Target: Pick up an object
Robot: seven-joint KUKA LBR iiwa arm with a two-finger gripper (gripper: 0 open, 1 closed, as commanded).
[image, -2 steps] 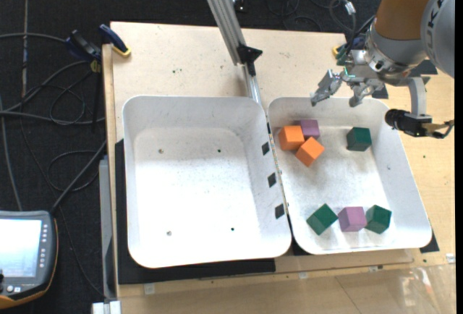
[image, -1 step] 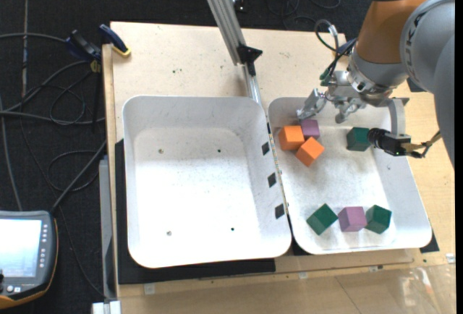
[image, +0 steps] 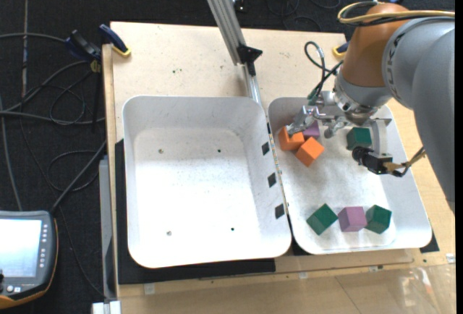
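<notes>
1. Camera view, things around: the right bin (image: 405, 197) holds two orange blocks, one (image: 291, 138) at its upper left and another (image: 311, 151) touching it just below and to the right, with a purple block (image: 312, 129) just above them, partly hidden under the gripper.
2. A dark green block (image: 359, 137) lies near the wrist, to the right of the orange pair, and a small black part on a cable (image: 370, 159) hangs over the bin just below it.
3. Along the near edge of the right bin three blocks sit in a row: a green one (image: 322, 219), a purple one (image: 352, 218) and another green one (image: 378, 218), the last two touching or nearly so.
4. The left bin (image: 137, 160) shows a bare, speckled white floor.
5. Surface and room: both bins rest on a pale board bench (image: 173, 59); a slanted aluminium post (image: 221, 5) rises between the bins, blue clamps (image: 98, 43) grip the bench's far left corner, cables trail over the dark floor, and a teach pendant (image: 25, 255) lies at lower left.
6. End effector: the grey arm (image: 427, 66) with its orange band reaches in from the right, and the gripper (image: 315, 121) sits low over the upper left of the right bin, right above the purple block and the orange pair; whether it is spread or pinching anything I cannot tell
</notes>
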